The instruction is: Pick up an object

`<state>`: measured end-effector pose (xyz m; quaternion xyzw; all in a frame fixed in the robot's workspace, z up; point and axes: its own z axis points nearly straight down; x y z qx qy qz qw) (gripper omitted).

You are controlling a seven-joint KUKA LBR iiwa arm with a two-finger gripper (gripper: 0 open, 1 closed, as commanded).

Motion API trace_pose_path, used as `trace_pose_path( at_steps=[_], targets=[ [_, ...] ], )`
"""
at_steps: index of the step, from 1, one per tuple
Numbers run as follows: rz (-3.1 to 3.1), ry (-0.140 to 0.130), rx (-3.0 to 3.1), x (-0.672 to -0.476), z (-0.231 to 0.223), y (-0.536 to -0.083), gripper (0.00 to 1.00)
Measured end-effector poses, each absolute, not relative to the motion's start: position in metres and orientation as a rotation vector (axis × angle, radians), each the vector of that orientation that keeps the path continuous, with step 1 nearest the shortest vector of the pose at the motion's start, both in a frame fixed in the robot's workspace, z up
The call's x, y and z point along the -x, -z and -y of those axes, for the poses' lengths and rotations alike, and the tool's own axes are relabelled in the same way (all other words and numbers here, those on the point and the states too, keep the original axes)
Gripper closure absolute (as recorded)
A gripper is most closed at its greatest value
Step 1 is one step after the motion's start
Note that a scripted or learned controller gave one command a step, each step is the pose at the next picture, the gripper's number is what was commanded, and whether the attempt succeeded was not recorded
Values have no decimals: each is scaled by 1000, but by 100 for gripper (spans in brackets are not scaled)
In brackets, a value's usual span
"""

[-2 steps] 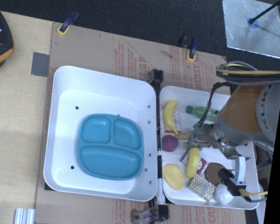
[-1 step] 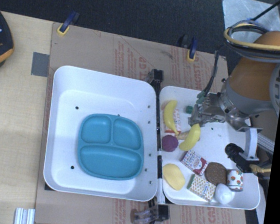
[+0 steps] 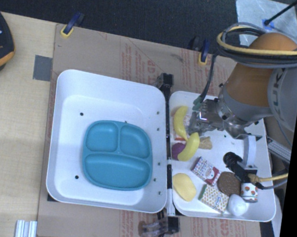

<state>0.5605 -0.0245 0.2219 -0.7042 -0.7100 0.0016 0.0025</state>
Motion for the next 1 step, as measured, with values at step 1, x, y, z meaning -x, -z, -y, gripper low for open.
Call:
trace_pose_path(
  at_steps=[1],
  targets=[
    [2226,-11,2204,-511,-23,-190,100]
  ],
)
